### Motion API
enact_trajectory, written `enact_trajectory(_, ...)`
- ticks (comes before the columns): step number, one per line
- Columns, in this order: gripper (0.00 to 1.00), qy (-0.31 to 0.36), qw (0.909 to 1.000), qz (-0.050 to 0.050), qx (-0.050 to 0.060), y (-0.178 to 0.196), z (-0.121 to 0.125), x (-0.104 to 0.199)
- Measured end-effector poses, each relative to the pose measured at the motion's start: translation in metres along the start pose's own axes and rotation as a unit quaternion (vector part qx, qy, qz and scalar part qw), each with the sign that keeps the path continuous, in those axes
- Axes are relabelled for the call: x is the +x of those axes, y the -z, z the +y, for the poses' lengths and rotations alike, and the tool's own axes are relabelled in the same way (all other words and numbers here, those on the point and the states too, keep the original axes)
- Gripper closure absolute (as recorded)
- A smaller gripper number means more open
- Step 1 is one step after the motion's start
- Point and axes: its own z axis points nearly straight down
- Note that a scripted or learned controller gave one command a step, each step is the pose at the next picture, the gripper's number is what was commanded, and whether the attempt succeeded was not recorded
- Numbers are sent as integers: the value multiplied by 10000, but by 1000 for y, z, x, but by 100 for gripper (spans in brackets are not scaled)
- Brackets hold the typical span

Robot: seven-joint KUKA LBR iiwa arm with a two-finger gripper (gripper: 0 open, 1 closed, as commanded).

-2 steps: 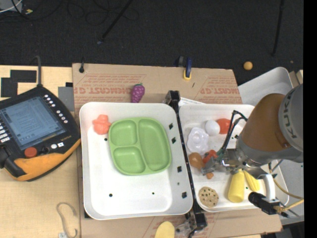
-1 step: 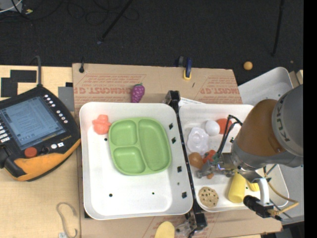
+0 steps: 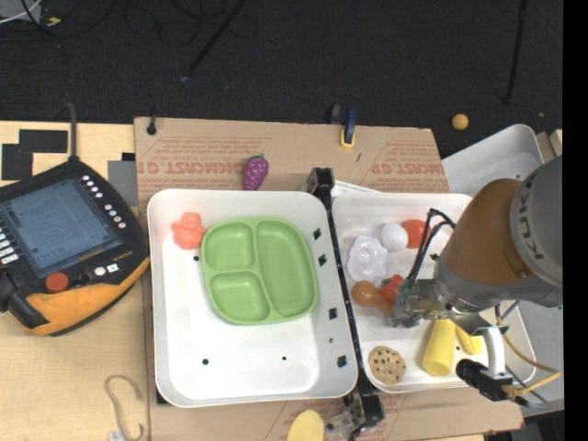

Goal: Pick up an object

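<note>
Grey jaws [image 3: 404,312] sit low in my right bin [image 3: 367,211], among a brown egg [image 3: 367,292] and red piece [image 3: 394,288]; whether they're wide or closed I cannot tell. I judge this the grasp step; next, a clean lift

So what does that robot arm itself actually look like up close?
The arm is a thick, rounded grey tube with a broad orange band above the wrist. Thin black cables loop beside the band. The gripper at its tip is a small dark metal piece with mixed parts.
</note>
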Motion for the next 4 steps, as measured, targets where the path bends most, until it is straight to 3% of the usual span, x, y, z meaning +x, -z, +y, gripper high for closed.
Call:
enact_trajectory(2,100,33,10000,-13,-40,111,-8,-6)
enact_trajectory(3,100,34,10000,-10,-23,131,-7,-7)
enact_trajectory(4,100,53,10000,1,-3,119,-2,45)
